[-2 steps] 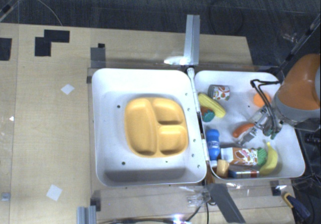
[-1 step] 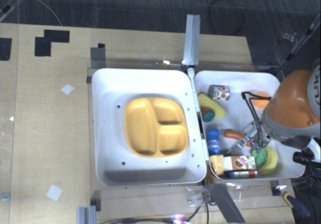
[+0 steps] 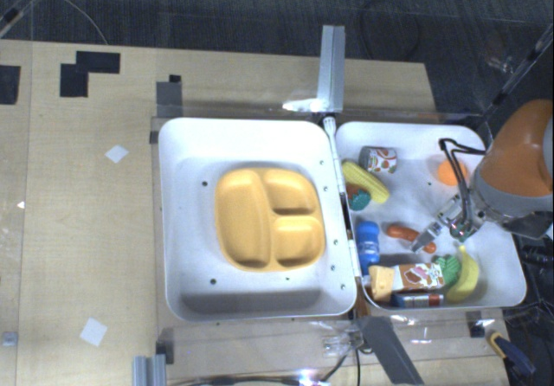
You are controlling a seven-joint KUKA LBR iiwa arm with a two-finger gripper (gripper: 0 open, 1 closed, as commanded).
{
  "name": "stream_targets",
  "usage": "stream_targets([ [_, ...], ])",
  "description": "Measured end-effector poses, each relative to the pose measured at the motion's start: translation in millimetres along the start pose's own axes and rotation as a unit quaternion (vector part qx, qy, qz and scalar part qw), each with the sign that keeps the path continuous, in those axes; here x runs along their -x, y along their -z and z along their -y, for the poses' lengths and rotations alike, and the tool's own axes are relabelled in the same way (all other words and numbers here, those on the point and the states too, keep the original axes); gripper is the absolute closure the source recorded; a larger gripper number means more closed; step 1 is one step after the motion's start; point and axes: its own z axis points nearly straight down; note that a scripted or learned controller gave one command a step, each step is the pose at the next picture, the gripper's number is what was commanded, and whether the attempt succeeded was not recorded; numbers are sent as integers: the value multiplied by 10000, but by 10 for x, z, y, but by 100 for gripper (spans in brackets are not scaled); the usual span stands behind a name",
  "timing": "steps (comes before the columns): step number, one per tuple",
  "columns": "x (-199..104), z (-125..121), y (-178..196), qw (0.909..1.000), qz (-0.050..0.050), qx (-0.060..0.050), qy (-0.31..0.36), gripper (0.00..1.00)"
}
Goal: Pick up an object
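No lettering can be read anywhere. The small can [image 3: 378, 159], up and left of the gripper [image 3: 430, 240], and the carton [image 3: 414, 277] just below it carry printed labels, both too blurred to make out.

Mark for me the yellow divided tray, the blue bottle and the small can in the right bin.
yellow divided tray [image 3: 267, 218]: camera view, on the ridge where its compartments meet.
blue bottle [image 3: 368, 243]: camera view, middle of its body.
small can [image 3: 379, 159]: camera view, on its labelled side.
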Motion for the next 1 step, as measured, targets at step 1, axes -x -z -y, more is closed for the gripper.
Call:
stream_targets([
  [1, -567, -25, 112, 9898, -41, -20, -1422, 0],
])
